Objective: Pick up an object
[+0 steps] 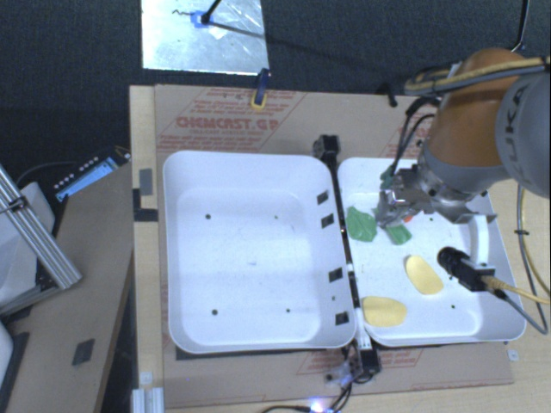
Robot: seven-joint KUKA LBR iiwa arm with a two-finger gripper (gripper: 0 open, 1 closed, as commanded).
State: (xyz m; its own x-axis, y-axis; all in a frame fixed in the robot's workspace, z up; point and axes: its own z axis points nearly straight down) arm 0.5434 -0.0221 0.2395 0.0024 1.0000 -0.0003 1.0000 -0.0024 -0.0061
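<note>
The tool point(393, 211) hangs low in the right white plastic bin point(430, 329); its state cannot be told. A green soft piece point(361, 225) lies just left; two yellow flat pieces point(424, 275) lie nearer.

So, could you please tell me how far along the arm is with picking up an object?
Done: the arm has reached over the right bin, and its gripper is low among the green pieces. In hand: nothing visibly; the view does not show an object held. Left: securing and lifting one. Two yellow pieces lie untouched nearer the front, and the left bin plays no part yet.
</note>
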